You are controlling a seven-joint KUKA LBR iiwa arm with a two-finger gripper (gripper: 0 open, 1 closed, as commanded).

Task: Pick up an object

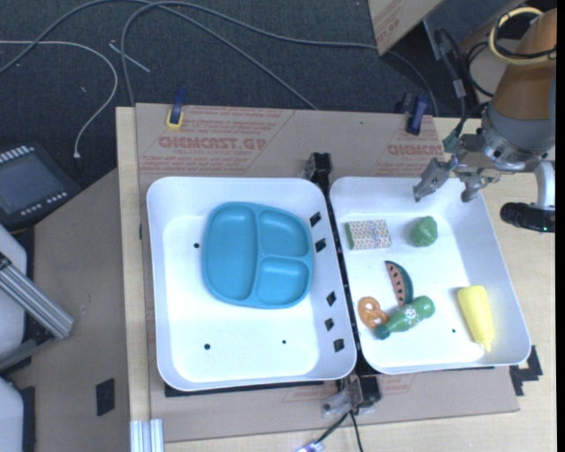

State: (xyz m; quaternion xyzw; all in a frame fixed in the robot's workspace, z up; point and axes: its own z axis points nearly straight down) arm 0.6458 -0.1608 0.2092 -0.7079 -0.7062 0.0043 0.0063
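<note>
end effector (pixel 452 183): fingers spread, gripping nothing, over far edge of right bin (pixel 494 265) | green ball (pixel 423 231) just below it | near ball: patterned block (pixel 367 234), yellow piece (pixel 476 314) | left bin (pixel 168 265): blue plate (pixel 258 254)

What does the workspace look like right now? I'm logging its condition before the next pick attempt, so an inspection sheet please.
Surface: cardboard-covered bench bearing left bin and right bin.
Job's things: in the right bin, green ball, patterned block, watermelon slice toy, pretzel, green bottle-shaped toy, yellow corn-like toy.
Clutter: blue divided plate in the left bin.
Grippers: gripper open, above the right bin's far edge, holding nothing.
Cables: white cables on the dark floor beyond the bench.
Surroundings: blue clamps at the far edge; cardboard box.
</note>
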